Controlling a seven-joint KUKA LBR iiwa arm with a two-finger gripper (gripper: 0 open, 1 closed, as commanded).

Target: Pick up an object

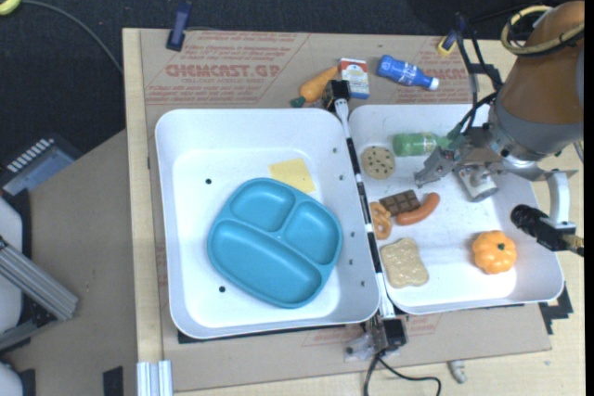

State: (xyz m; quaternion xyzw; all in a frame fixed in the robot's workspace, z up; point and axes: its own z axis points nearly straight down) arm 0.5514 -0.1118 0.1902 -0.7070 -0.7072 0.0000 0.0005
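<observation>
My fingers (457, 170) hang over the right bin (534, 287), upper middle part, spread apart w/ nothing between them. My grey arm w/ the orange band (548, 28) comes in from the right edge. Just left of my fingers, near the bin's top wall, lies a green bottle (414, 144), & beside that a round cookie (378, 161). Below my fingers, close but not touching, sit a brown chocolate bar (401, 201) & a sausage (419, 210), the two touching each other. A pretzel (380, 220) lies vs. the bin's left wall, a slice of toast (405, 261) below it. An orange pumpkin (493, 252) sits toward the bin's lower right, well apart from my fingers. Left bin (176, 162) holds a blue divided plate (275, 241) & a yellow cheese slice (293, 174) at the plate's upper edge. On the desk (232, 70) behind the bins: a carrot (317, 85), a small carton (354, 77), a blue bottle (406, 72) lying on its side.
</observation>
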